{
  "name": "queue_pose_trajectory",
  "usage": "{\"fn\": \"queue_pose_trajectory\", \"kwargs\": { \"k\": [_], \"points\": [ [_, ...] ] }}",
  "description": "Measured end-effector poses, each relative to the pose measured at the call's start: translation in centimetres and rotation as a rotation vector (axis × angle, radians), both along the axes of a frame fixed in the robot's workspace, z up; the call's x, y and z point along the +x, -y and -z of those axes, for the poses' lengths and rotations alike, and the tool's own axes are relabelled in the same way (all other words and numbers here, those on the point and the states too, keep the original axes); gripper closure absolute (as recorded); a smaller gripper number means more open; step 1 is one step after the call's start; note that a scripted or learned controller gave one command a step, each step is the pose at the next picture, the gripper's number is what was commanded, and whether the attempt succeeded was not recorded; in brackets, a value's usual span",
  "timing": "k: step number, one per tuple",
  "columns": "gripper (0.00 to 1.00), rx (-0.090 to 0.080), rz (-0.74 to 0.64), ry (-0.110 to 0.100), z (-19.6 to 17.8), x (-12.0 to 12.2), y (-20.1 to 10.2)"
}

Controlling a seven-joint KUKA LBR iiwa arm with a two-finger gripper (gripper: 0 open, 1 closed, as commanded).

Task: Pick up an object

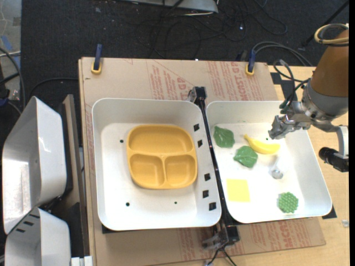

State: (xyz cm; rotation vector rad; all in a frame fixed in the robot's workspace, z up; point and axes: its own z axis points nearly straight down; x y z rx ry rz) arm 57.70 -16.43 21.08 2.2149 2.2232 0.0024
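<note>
Left bin (pixel 105 165): one yellow three-compartment tray (pixel 162 155), lying flat. Right bin (pixel 316 165), left to right: two green leaf-shaped pieces (pixel 224 137) (pixel 246 157), one flat yellow square (pixel 238 190), one yellow banana (pixel 262 145), one small grey object (pixel 277 174) too small to name, one round green textured piece (pixel 288 202). Status, as judged: pick not yet made, every item resting in its bin, with the gripper (pixel 277 129) just above the banana's right end, nothing visibly between its fingers, and their spread too blurred to tell.
</note>
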Motion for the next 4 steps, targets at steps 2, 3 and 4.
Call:
{"fn": "queue_pose_trajectory", "kwargs": {
  "k": [2,3,4],
  "points": [
    [1.0,0.001,-0.001,-0.005,-5.0,-2.4,-5.9],
    [1.0,0.002,-0.003,-0.004,-5.4,-2.8,-10.6],
    [1.0,0.001,0.0,-0.005,-4.7,-3.9,-14.8]
  ]
}}
